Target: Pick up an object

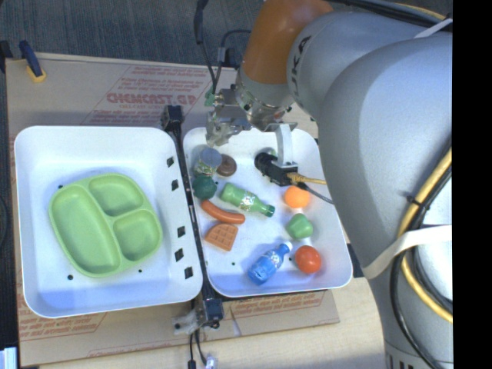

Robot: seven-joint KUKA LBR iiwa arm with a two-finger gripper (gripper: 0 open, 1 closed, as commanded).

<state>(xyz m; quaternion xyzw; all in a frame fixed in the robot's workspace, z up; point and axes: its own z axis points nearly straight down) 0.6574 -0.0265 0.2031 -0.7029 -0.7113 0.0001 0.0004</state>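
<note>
While the grey arm with its orange band (280, 29) reaches in over the right-hand shallow white bin (327, 271), the tool (219, 129) hangs at that bin's far left corner, and whether it is open or closed I cannot tell (the metal parts blur together there). Just below the tool lie a small greyish round object (205, 158) and a brown round piece (227, 165), with a dark green ball-like item (204, 187) a little further below. Further off, toward the near side, sit a green plastic bottle (247, 200), an orange sausage-shaped toy (223, 212), a tan waffle square (221, 237), a blue plastic bottle (269, 263), a red tomato-like ball (308, 260), a green pepper-like toy (300, 226) and an orange round fruit (296, 198). To the tool's far left, the left-hand white bin (46, 148) holds a light green divided plate (104, 223).
</note>
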